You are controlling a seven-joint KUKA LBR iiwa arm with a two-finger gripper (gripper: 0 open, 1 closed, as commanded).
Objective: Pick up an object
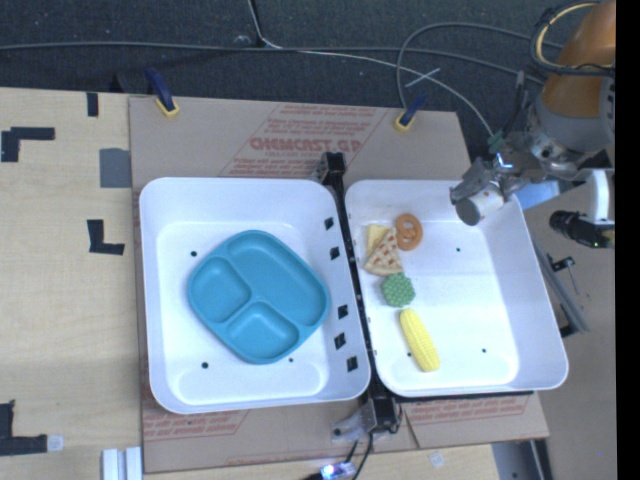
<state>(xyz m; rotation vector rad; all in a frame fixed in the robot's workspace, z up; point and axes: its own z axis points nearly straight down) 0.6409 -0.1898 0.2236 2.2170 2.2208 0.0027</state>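
We haven't grabbed anything yet: the gripper (470, 204) hangs over the right bin's (500, 298) top right corner. Can't tell its state. The corn (419, 339), pretzel (407, 231) and waffle (381, 258) sit along the left edge.

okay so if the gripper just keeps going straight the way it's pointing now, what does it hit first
The gripper sits over the right bin's upper right corner, angled down and left. Going straight on, it would probably meet bare bin floor first, short of the pretzel. Depth is hard to judge from this slanted view.

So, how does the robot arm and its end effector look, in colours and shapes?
The arm is grey metal with a rounded orange band above the wrist. Thin cables loop beside it. The end effector is grey, ending in a stubby cylindrical tip.
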